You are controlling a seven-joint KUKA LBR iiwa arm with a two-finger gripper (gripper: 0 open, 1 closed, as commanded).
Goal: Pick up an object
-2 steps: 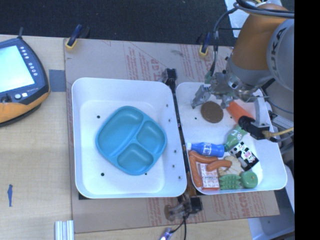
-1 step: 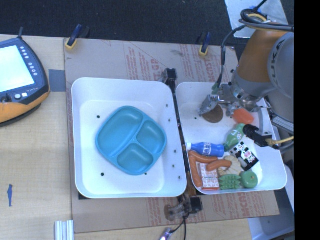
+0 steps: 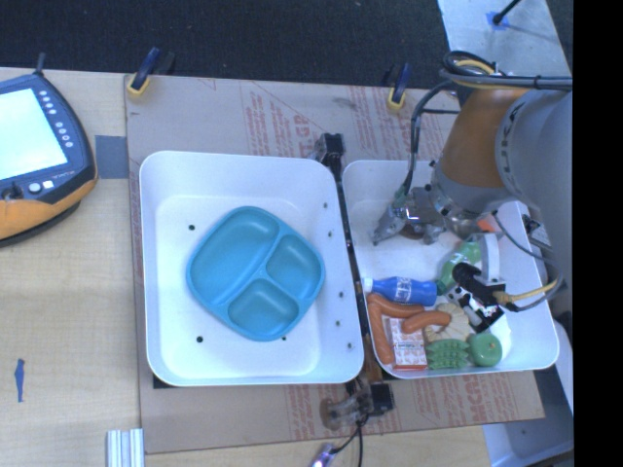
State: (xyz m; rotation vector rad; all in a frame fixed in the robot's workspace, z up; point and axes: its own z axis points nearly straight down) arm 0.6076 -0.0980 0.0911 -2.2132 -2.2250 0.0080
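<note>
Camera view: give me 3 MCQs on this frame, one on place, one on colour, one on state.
1. Where does the divided plate lie?
A. in the left bin
B. in the right bin
C. on the bare bench

2. What colour is the small bottle in the right bin?
A. red
B. blue
C. yellow

3. How does the gripper stand relative to the items in the right bin?
A. it grips the plate
B. it rests in the left bin
C. it sits over the bin's upper part, with the items heaped nearer the lower edge

Answers:
1 A: the divided plate lies flat in the left bin.
2 B: the small bottle is blue with a white cap.
3 C: the gripper is over the right bin, above the heap.
</note>
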